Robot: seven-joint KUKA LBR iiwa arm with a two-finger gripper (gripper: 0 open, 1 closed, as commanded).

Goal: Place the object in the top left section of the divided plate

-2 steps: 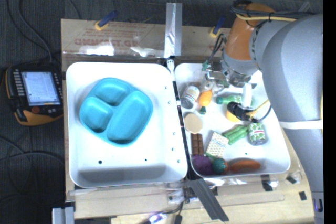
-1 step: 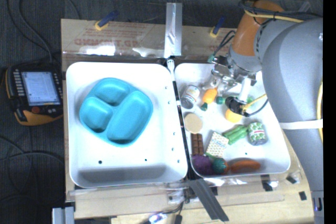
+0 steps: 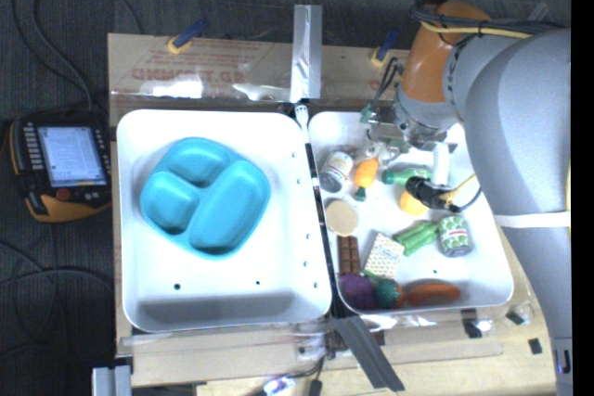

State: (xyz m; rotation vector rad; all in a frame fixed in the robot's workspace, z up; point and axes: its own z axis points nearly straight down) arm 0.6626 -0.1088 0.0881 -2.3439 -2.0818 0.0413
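The blue divided plate [image 3: 206, 195] lies in the left bin [image 3: 223, 311], its sections bare. The gripper [image 3: 385, 146] hangs over the right bin [image 3: 497, 278], just above an orange object [image 3: 367, 172] (grip state cannot be told). Beside it lie a small can [image 3: 335, 170] and a green item [image 3: 418, 237].

Bulky grey arm [image 3: 520, 107], orange band [image 3: 429, 60] above the wrist, black cable alongside.

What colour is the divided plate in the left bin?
Light blue, plain, no pattern; the three-section divided plastic plate shows clearly in the camera view.
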